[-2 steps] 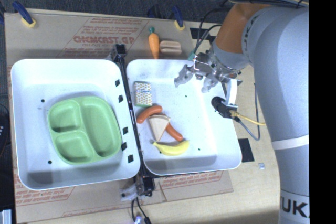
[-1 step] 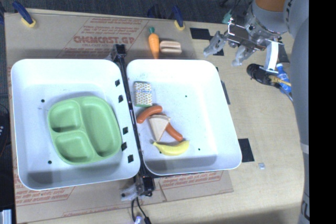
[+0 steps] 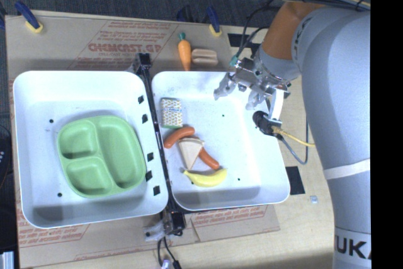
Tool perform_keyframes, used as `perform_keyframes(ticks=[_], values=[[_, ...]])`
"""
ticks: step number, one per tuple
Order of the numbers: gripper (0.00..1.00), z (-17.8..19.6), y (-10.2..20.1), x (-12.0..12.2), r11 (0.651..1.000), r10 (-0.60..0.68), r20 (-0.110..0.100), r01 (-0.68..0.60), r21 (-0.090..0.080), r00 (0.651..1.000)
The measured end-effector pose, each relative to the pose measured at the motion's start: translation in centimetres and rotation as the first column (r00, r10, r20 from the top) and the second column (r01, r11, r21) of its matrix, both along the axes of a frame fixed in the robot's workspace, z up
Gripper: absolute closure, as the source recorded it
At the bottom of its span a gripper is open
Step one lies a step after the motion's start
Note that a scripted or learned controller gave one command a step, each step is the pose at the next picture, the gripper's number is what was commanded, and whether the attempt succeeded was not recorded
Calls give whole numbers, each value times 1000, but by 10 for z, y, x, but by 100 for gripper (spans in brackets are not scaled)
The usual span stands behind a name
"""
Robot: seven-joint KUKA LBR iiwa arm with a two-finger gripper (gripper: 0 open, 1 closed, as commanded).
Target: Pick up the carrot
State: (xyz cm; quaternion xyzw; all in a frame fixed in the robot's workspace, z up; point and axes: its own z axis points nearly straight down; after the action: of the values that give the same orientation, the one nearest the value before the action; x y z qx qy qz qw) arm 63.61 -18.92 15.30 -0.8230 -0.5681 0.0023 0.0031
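Hovering over the far right part of the right bin [image 3: 267, 189], the hand [image 3: 242, 90] has its two fingers spread apart with nothing between them. The carrot [image 3: 184, 53] lies outside both bins on the tabletop [image 3: 75, 41], just beyond the far rim of the right bin, its green top pointing away; a small tan block [image 3: 204, 57] sits just to its right. Inside the right bin, toward its left side, are a small patterned packet [image 3: 170, 113], an orange sausage-shaped piece [image 3: 179, 135], a pale wedge [image 3: 191, 152] with another orange piece [image 3: 210, 160] beside it, and a banana [image 3: 205, 178] nearest the camera. The left bin [image 3: 31, 91] holds a green divided plate [image 3: 101, 155].
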Motion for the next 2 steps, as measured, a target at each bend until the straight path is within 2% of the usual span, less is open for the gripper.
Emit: perform_keyframes(ticks=[1, 2], values=[[0, 131, -5, -6, 975, 222, 5, -222, -3, 975], [0, -56, 19, 5, 968, 252, -1, -252, 2, 968]])
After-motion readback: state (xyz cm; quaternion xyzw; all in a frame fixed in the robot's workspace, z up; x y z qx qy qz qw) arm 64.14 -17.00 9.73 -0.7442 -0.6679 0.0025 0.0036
